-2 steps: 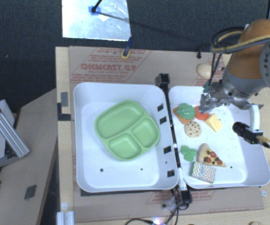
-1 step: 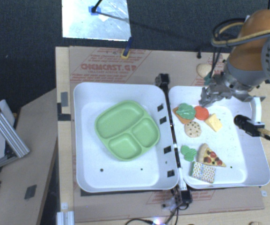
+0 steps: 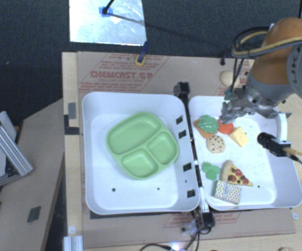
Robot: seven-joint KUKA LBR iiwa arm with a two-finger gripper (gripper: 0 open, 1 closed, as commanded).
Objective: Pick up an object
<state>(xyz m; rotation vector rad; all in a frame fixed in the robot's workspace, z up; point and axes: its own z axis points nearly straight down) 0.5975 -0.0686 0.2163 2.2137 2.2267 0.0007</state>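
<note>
My gripper [image 3: 228, 114] hangs low over the back of the right bin [image 3: 284, 184], reaching in from the right. Its tip is right above a small red piece [image 3: 225, 128] and next to a green leafy piece on a tan base [image 3: 207, 125]. A yellow cheese wedge [image 3: 239, 137] lies just right of the red piece. In front of them are a speckled cookie [image 3: 215, 144], a small green piece [image 3: 210, 170], a pizza slice [image 3: 237, 176] and a checkered packet [image 3: 227, 192]. Nothing is seen held.
The left bin [image 3: 96, 184] holds a green divided plate [image 3: 142, 145]. A black-clipped divider [image 3: 188, 140] separates the two bins. A tan round thing [image 3: 226, 78] lies on the bench behind the right bin.
</note>
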